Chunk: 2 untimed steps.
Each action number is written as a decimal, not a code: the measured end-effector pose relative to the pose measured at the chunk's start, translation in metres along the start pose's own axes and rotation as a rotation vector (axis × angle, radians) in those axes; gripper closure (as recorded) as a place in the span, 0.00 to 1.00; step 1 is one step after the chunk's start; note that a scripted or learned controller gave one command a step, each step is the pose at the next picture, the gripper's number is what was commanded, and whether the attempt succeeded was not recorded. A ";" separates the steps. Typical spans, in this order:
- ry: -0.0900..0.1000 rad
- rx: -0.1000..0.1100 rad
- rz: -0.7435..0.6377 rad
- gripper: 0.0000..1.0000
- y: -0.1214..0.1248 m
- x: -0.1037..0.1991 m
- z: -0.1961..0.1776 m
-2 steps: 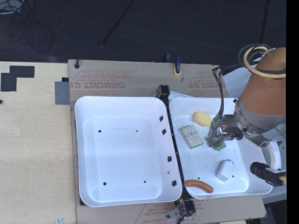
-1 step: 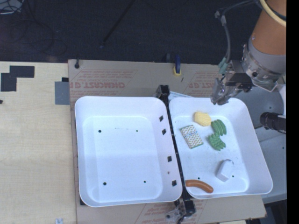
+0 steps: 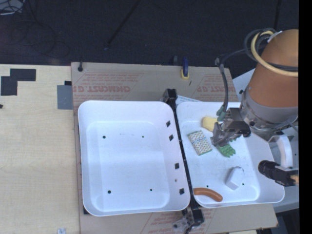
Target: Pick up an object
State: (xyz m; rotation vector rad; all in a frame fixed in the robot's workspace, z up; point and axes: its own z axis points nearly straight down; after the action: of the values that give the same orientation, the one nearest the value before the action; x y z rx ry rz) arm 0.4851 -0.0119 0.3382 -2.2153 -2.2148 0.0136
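Nearest the camera, an orange sausage (image 3: 208, 194) lies along the front edge of the right bin (image 3: 265, 191), close to its front-left corner. Just beyond it, toward the bin's right side, a small white block (image 3: 235, 177) rests apart from the other items.

Right bin, middle: a patterned square card (image 3: 200, 142) lies flat, tilted, near the divider between the bins. A green leafy piece (image 3: 226, 150) sits just right of the card, partly under the arm's tip. A yellow piece (image 3: 209, 124) lies toward the back edge, beside the arm's wrist.

Pincer (image 3: 220, 139) is low over the bin, between the card and the green piece, its tip touching or just above the green piece. Whether it is released or clenched cannot be told from this angle; nothing is clearly seen between its tips.

Left bin (image 3: 87, 155) sits beside the right one on the cardboard-covered tabletop (image 3: 126, 82). A blue and yellow clamp (image 3: 185, 68) stands at the tabletop's back edge.
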 end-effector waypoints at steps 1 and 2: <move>-0.001 -0.002 0.006 1.00 -0.010 -0.063 0.062; 0.000 -0.012 -0.003 1.00 0.007 -0.036 0.031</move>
State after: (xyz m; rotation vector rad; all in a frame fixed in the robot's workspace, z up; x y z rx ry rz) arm 0.4914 -0.0478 0.3071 -2.2179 -2.2243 -0.0001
